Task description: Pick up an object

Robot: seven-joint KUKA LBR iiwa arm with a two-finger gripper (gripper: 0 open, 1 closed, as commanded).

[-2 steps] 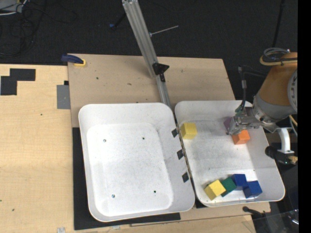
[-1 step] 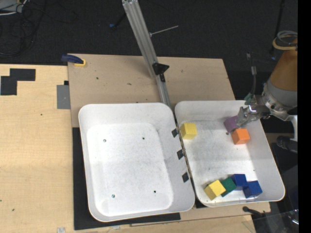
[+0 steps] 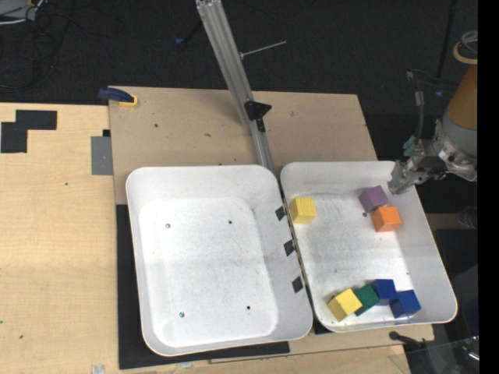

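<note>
Looking down at the bench [image 3: 234, 123], I see the two white bins side by side: the left bin [image 3: 204, 255] and the right bin [image 3: 343, 178], which holds all the blocks. A slanted aluminium rail [image 3: 232, 68] runs from the top of the view down to the gap between them.

My arm [image 3: 460, 107] comes in from the right, and the gripper [image 3: 404, 178] sits at the far right rim of the right bin, just above the purple block [image 3: 373, 198]. From this angle I cannot tell how its tips are set, and I see nothing caught in it.

The purple block lies near the bin's far right corner, with the orange block [image 3: 386, 218] touching it on the near side. A yellow block [image 3: 302, 209] rests alone by the bin's left wall. Along the near edge a cluster sits packed together: a second yellow block [image 3: 344, 303], a green block [image 3: 365, 296] beside it, then two blue blocks [image 3: 395, 296] toward the near right corner.

A small blue and yellow clamp [image 3: 118, 96] lies at the bench's far left corner.
</note>
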